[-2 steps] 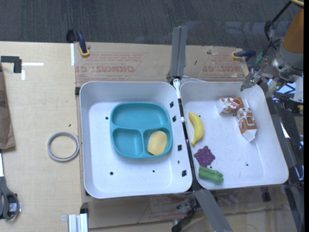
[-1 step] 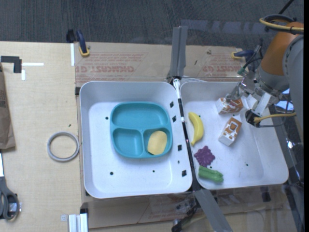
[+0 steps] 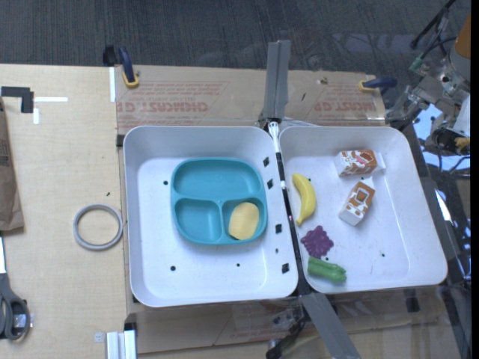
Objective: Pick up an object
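Banana (image 3: 303, 197) lying in right bin (image 3: 400, 200) (near the divider), arm's hand (image 3: 438, 88) at upper right, finger state unclear.

The robot arm (image 3: 447, 81) is seen in part at the upper right corner: a cluster of pale grey and silvery metal pieces with dark joints between them. A patch of orange sits near the very top edge. Thin black cables run across it at a slant, and a bit of blue glints below the metal. The parts there are small and blurred, too unclear to name.
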